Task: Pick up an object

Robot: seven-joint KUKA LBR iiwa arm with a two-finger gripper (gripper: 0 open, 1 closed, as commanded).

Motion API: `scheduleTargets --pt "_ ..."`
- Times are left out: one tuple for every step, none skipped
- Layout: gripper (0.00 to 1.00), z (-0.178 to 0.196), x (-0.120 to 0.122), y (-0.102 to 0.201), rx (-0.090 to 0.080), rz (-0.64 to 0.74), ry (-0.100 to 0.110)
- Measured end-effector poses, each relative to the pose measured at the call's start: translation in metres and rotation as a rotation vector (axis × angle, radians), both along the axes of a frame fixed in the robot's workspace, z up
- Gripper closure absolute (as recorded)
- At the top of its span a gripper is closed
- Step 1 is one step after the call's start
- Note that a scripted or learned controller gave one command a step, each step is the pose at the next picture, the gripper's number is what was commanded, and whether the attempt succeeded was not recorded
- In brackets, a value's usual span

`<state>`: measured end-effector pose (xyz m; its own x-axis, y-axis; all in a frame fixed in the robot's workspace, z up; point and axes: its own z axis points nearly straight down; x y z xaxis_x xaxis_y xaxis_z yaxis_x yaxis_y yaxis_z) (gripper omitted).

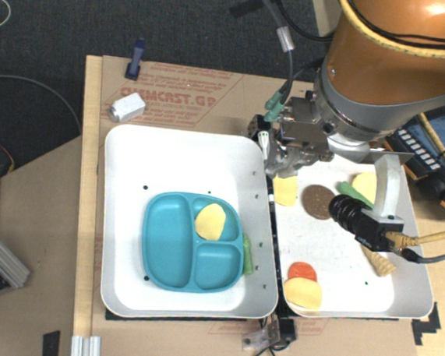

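My gripper [285, 165] hangs over the back left corner of the right bin [338, 278], close to the wall between the two bins. Right below it lies a small pale yellow block [285, 193], partly covered by the gripper's tip. Whether the block is being touched cannot be told. A brown disc [316, 201] lies just to the right of the block. Further right there is a yellow piece [365, 185] with a green piece [352, 191] against it. A red item [302, 271] and a yellow item [303, 293] sit at the bin's front left.
The left bin [126, 203] holds a blue divided tray [171, 243] with a yellow item [211, 221] in it and a green strip [247, 254] at its right edge. A tan piece [382, 263] lies at the right bin's right side. The arm's wide body overhangs that bin's back.
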<state>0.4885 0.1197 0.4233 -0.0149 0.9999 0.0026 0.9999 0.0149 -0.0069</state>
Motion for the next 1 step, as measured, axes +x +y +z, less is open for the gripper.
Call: scheduleTargets --pt "1.00 -0.0825 -0.0108 -0.0308 -0.006 -0.019 0.005"
